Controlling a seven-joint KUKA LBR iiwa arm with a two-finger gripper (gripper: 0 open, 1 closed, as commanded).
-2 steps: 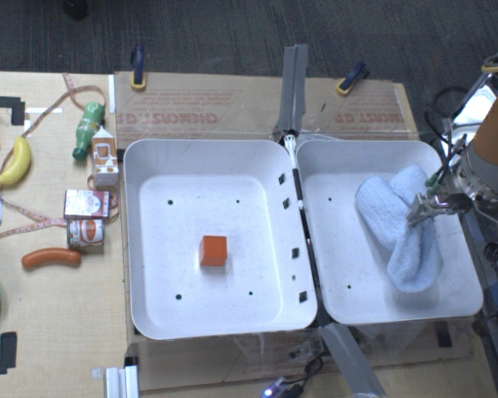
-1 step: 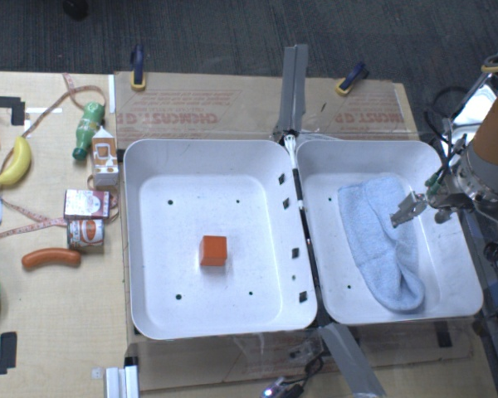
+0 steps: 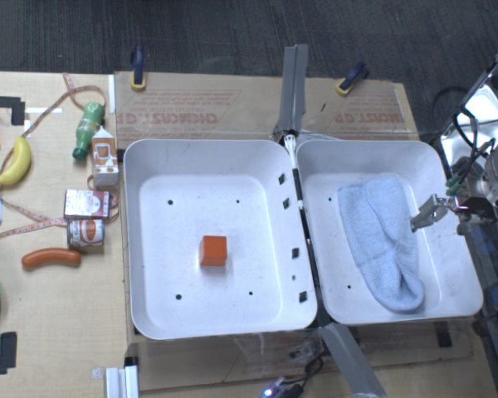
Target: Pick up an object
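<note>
You have two candidates to pick from. In the left white plastic bin (image 3: 149,222), a small orange cube (image 3: 213,250) sits alone a little below the middle of the floor, upright and square to the bin, with a brighter top face and a darker front face. In the right white plastic bin (image 3: 332,288), a pale blue terry towel (image 3: 382,243) lies loosely folded in a long band running from the upper middle down toward the lower right corner, where it bunches into a rounded end.

Your two-finger gripper (image 3: 427,211) hangs at the right edge of the right bin, just beside the towel's right side. It sits partly behind cabling, and you cannot tell from this view how its jaws stand. Nothing shows between them.

On the wooden bench (image 3: 41,305) to the left lie a yellow banana (image 3: 12,162) and a green plastic bottle (image 3: 87,128).
</note>
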